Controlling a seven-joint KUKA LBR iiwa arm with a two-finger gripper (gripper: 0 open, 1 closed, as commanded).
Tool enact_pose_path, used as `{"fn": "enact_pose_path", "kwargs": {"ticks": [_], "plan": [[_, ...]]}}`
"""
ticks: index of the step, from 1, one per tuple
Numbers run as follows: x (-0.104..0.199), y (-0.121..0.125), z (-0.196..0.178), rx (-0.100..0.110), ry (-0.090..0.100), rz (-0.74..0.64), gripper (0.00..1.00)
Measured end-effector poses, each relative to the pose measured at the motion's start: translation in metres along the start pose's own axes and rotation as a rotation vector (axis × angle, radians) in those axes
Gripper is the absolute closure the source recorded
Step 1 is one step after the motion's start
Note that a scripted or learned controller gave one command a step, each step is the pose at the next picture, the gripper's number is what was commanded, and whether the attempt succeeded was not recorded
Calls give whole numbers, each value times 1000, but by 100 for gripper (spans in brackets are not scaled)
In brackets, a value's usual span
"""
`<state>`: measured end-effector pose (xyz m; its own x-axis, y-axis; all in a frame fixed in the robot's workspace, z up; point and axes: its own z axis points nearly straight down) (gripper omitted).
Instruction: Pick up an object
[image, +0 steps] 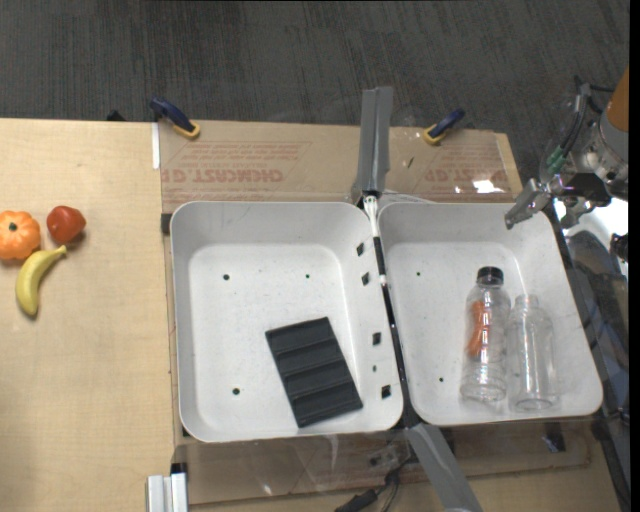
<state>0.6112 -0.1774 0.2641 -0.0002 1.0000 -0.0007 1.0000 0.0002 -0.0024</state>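
A black ribbed slab (313, 371) lies flat in the left bin (200, 300), toward its near edge and turned at a slant. In the right bin (430, 300), two clear plastic bottles lie side by side near the right wall. One bottle (486, 340) has a black cap and an orange patch inside. The other bottle (532, 352) is plain and uncapped. My gripper (535, 198) hangs over the far right corner of the right bin, above and behind the bottles and well apart from them. Nothing shows in its grasp.
An orange (17, 236), a red fruit (66, 224) and a banana (34, 279) rest on the wooden bench at the far left. Two blue-and-yellow clamps (174, 116) (442, 124) pin brown cardboard (260, 165) behind the bins. A grey metal bar (374, 140) runs back between the bins.
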Motion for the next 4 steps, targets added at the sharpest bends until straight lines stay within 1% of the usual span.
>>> {"fn": "enact_pose_path", "kwargs": {"ticks": [1, 2, 3, 4], "plan": [[5, -26, 125, 1, 1, 35, 0], [9, -62, 172, -2, 2, -104, 0], [-19, -120, 127, -6, 9, -104, 0], [7, -89, 171, -8, 1, -81, 0]]}}
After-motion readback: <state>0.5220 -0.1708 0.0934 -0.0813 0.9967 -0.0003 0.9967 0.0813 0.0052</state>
